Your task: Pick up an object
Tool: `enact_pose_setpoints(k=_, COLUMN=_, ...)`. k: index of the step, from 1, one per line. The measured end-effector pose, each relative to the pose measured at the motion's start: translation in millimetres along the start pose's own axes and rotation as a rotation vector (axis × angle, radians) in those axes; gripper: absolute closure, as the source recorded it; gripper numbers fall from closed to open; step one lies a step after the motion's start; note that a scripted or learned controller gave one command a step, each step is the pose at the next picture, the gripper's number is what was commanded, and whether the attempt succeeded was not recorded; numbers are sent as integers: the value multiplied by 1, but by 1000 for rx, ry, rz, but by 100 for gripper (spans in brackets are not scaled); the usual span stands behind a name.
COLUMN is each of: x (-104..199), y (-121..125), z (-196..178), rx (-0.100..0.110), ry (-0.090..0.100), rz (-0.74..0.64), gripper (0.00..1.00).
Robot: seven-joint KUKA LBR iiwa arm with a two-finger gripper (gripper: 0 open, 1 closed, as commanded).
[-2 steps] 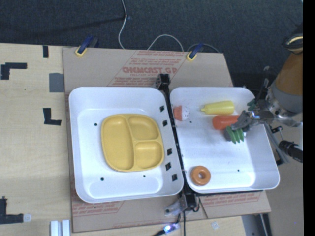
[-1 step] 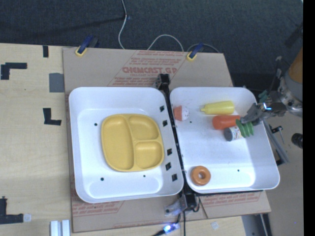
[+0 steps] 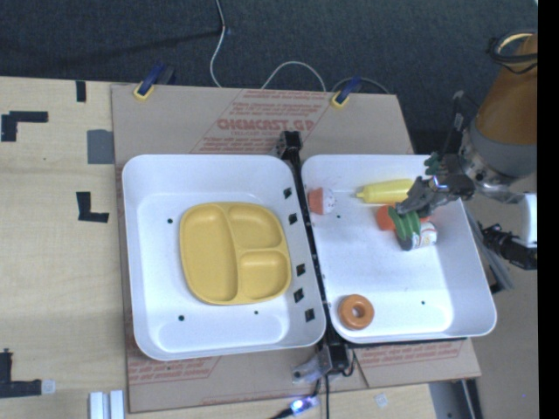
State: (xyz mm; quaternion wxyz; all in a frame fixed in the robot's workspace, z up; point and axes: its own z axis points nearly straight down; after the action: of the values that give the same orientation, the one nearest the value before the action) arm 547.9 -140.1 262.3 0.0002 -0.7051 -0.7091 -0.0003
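In the right bin [image 3: 454, 317] my gripper [image 3: 414, 204] reaches in from the right. It hangs low over a cluster of toys near the bin's far right side. Just under its tip lies a green object [image 3: 406, 229], with a small white and red piece [image 3: 427, 235] beside it. A red-orange piece [image 3: 385, 218] sits to the left of the tip. A yellow banana-like toy [image 3: 384, 190] lies just behind it. Whether the gripper touches any of them is unclear.
A brown donut [image 3: 355, 311] lies at the right bin's front left. A small orange and white item [image 3: 317, 201] sits near the divider between the bins. The left bin [image 3: 148, 321] holds a yellow divided plate [image 3: 234, 252].
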Motion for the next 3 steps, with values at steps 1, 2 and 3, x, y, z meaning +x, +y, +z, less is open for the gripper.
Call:
enact_pose_setpoints(k=1, x=48, y=11, z=18, rx=3, ry=0, rz=1, gripper=100)
enact_pose_setpoints(k=2, x=102, y=27, z=15, rx=1, ry=0, rz=-1, gripper=100)
enact_pose_setpoints(k=3, x=153, y=28, z=22, rx=3, ry=-1, rz=1, gripper=100)
